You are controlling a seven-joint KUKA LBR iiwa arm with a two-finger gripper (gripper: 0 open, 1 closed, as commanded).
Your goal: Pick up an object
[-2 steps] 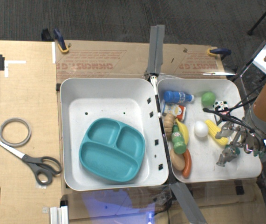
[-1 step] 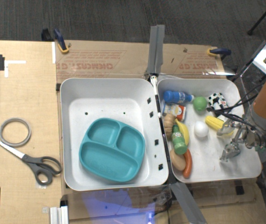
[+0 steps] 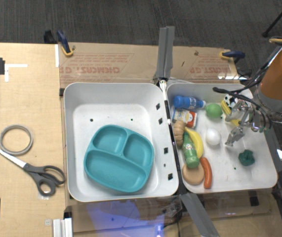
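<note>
The right bin [image 3: 259, 179] holds several toy foods: a blue bottle [image 3: 187, 101], a green ball [image 3: 213, 110], a white egg [image 3: 213, 137], a banana [image 3: 195, 140], a green bottle [image 3: 190, 153], an orange sausage [image 3: 207, 173] and a dark green piece [image 3: 247, 157]. My gripper [image 3: 235, 127] hangs over the right part of this bin, just right of the white egg and below the green ball. Its fingers [image 3: 231, 137] are spread open with nothing between them. A yellow and white toy [image 3: 227, 104] lies partly hidden behind the gripper.
The left bin [image 3: 76, 107] holds a teal divided plate [image 3: 118, 158]. Scissors [image 3: 34, 172] and a tape roll [image 3: 16, 139] lie on the bench to the left. A grey divider [image 3: 166, 53] stands between the bins at the back.
</note>
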